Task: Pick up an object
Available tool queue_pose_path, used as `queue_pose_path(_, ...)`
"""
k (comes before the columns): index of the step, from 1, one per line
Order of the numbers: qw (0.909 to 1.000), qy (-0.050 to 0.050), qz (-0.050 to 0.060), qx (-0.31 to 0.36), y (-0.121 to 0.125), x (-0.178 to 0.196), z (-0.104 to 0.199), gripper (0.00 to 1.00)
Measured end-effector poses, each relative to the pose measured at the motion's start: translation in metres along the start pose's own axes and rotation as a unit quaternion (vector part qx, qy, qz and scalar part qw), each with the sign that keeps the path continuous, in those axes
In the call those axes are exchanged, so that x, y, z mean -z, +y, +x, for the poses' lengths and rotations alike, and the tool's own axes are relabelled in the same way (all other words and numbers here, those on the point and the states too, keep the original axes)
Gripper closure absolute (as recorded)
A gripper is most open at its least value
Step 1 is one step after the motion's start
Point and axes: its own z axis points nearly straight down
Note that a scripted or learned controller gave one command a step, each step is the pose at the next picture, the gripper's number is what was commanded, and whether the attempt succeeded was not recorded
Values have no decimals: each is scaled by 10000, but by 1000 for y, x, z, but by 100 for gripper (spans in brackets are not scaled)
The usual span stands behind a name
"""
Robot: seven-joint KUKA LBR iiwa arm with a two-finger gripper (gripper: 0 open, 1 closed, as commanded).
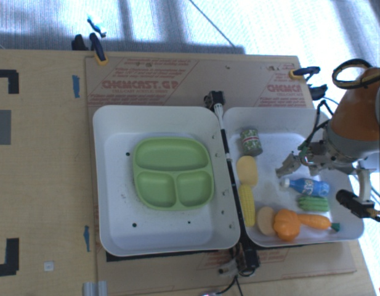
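I am at the approach step: my gripper (289,164) hangs open and empty above the right bin (273,142), beside the bottle (307,186). Next I must descend and close on it.

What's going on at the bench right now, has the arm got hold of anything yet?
Not that the view shows. The gripper is down in the right bin, just above the blue bottle, with nothing visibly between its fingers. Around it lie a green can, a corn cob, a potato, an orange pepper, a carrot and a green pod. The left bin holds a green divided plate.
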Motion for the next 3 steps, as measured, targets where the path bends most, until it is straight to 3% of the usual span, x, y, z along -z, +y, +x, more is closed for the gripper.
queue_pose_path(1,10000,0,-21,5,-18,-31,-30,0)
queue_pose_path(2,10000,-21,-50,-3,-17,-20,-31,100)
queue_pose_path(3,10000,-3,-22,14,-67,92,26,100)
